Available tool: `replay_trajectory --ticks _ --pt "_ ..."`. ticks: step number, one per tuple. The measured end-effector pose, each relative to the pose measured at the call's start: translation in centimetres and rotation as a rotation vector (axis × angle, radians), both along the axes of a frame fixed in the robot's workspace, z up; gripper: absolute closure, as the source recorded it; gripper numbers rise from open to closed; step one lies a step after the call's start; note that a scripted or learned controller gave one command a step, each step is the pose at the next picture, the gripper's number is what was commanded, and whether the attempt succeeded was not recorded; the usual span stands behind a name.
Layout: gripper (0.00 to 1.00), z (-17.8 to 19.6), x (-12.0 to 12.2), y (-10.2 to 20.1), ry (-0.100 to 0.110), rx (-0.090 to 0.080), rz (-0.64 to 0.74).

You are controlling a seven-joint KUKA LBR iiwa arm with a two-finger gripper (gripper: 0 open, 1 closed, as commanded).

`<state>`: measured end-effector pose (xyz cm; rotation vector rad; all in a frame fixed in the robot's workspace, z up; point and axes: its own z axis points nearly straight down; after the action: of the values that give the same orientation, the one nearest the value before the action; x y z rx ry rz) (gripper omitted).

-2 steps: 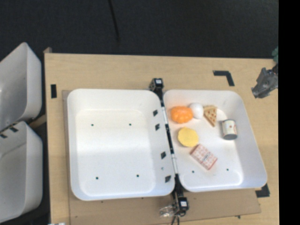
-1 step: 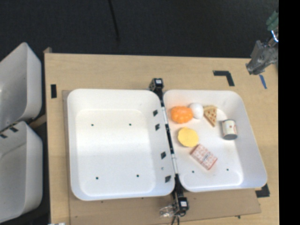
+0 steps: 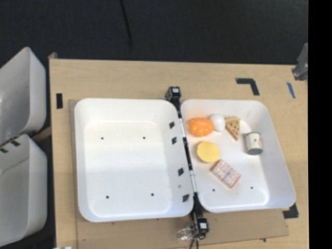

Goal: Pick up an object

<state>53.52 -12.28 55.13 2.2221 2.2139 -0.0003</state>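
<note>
We are judging the task as not yet begun: nothing is lifted, and every object is lying flat in its bin.

We are listing the scene from largest to smallest. The bench (image 3: 155, 79) is spanning the middle of the frame. The left bin (image 3: 85, 160) is sitting at centre left, and the right bin (image 3: 272, 175) is sitting at centre right, touching it along a shared seam.

All candidate objects are resting in the right bin. The pink patterned box (image 3: 225, 173) is lying at lower centre of that bin. The orange ball (image 3: 201, 126) is sitting at its upper left, with the yellow disc (image 3: 208, 152) just below it. The cheese wedge (image 3: 233, 127) is lying at upper centre, the small can (image 3: 253, 143) to its lower right, and the white ball (image 3: 217, 122) between orange ball and wedge.

At the upper right edge of the frame, we are seeing a grey part (image 3: 300, 64), probably the arm, well apart from the bins. We cannot tell the gripper's state. Approach, descent and grasp are all remaining.
</note>
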Motion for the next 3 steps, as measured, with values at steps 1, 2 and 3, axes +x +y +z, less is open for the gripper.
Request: replay_trajectory --ticks 1,2,3 --pt "1.00 0.0 2.3 -4.0 -0.001 -0.001 0.001" --pt "1.00 0.0 4.4 -8.3 0.000 -0.002 0.000" --pt "1.00 0.1 6.9 -10.7 -0.001 -0.002 0.002"
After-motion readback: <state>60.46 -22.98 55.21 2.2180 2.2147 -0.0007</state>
